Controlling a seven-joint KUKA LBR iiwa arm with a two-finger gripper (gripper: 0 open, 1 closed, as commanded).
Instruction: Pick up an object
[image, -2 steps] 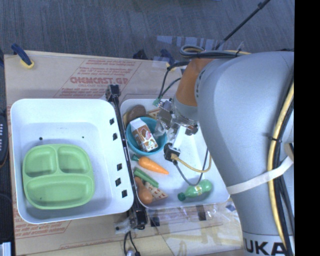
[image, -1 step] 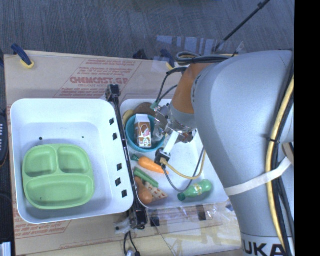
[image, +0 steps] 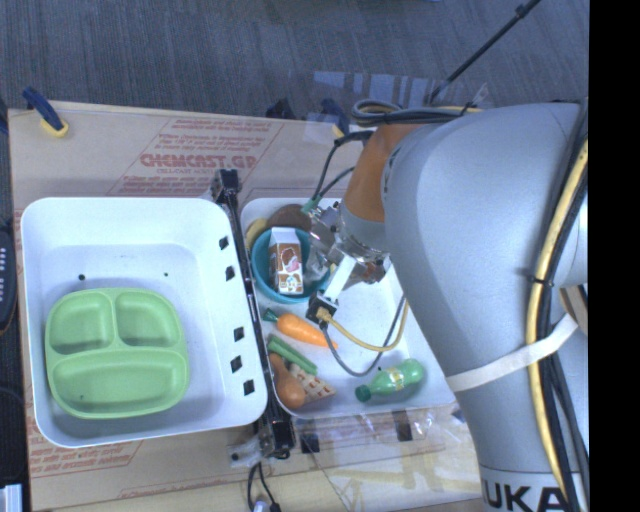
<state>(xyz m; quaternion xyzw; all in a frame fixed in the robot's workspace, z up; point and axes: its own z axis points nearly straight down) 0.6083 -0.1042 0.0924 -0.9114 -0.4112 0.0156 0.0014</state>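
Observation:
My gripper (image: 327, 272) hangs low over the upper part of the right bin (image: 385, 312), just right of a blue bowl (image: 266, 272). A small white carton with a brown picture (image: 287, 262) stands in that bowl. Below the gripper lies an orange carrot (image: 301, 329). A green bottle (image: 392, 380) rests near the bin's front right. A brown round item (image: 288, 216) sits behind the bowl, partly hidden. The big grey arm covers the bin's right side.
The left bin (image: 60, 232) holds a green divided plate (image: 116, 351). In the right bin's front left corner lie a green vegetable piece (image: 290, 355) and brown food items (image: 292, 390). A yellow cable (image: 362, 345) loops below the gripper.

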